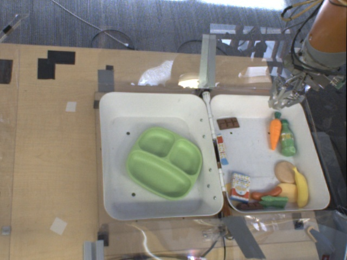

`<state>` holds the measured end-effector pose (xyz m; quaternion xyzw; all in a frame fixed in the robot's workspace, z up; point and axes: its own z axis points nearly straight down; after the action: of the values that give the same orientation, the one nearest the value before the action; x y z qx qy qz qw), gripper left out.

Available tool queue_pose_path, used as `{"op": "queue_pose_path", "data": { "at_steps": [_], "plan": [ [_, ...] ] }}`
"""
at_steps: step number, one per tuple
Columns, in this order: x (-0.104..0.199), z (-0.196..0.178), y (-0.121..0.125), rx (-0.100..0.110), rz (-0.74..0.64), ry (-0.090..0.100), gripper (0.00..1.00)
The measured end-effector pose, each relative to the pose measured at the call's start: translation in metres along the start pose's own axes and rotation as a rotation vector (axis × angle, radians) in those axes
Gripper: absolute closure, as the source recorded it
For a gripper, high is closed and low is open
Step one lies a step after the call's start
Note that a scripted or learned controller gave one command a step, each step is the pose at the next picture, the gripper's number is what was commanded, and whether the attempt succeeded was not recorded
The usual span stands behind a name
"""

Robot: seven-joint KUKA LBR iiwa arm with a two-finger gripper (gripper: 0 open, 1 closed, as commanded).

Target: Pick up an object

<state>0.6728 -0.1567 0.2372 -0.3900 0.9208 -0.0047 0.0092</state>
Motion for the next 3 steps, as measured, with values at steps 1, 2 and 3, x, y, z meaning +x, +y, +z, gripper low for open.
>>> {"op": "queue_pose_path", "data": {
  "at_steps": [1,2,3],
  "plan": [
    [-0.042,-0.011,0.042,-0.009,0.012,0.003,1.0],
    [-0.045,0.005,0.106,-0.013,0.003,0.005,1.0],
    [-0.046,-0.076,0.049,-0.003,0.107,0.001,1.0]
  ]
}}
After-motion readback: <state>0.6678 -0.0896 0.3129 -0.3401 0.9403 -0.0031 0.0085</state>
